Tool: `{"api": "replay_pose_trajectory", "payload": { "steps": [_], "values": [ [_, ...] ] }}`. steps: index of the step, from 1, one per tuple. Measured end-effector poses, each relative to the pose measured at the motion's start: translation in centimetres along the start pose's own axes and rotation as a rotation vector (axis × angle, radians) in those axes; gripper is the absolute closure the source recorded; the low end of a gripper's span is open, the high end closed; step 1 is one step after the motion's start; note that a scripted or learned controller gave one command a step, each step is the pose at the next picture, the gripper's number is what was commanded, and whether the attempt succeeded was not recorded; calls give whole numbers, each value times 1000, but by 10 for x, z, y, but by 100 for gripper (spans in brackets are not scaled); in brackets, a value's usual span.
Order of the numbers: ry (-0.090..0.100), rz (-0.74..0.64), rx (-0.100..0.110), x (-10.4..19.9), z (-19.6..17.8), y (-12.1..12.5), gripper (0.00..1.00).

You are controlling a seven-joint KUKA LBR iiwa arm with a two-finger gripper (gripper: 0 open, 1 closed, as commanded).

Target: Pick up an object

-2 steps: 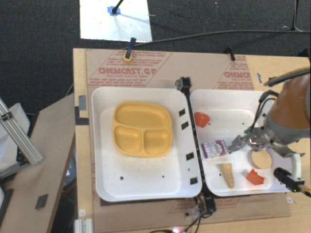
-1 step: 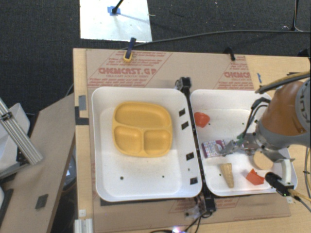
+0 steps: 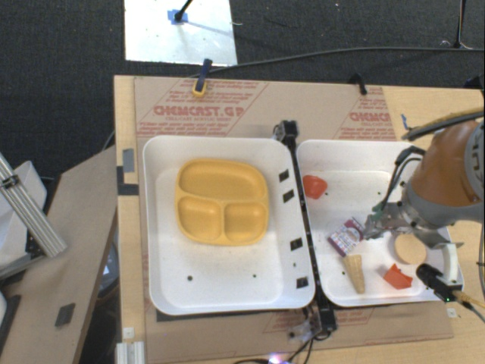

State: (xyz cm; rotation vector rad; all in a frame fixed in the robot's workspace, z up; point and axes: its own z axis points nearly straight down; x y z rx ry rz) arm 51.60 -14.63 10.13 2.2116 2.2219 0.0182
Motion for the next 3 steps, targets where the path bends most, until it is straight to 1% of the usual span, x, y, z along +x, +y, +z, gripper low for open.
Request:
{"api": "replay_pose_trajectory", "payload": {
  "steps": [1,2,3],
  "values": [
    [-5,1,7,1,-44,-2,100],
    [-6,1,5,-7,-105,0,100],
    [-4,0,10,-7,-104,1,100]
  ]
}}
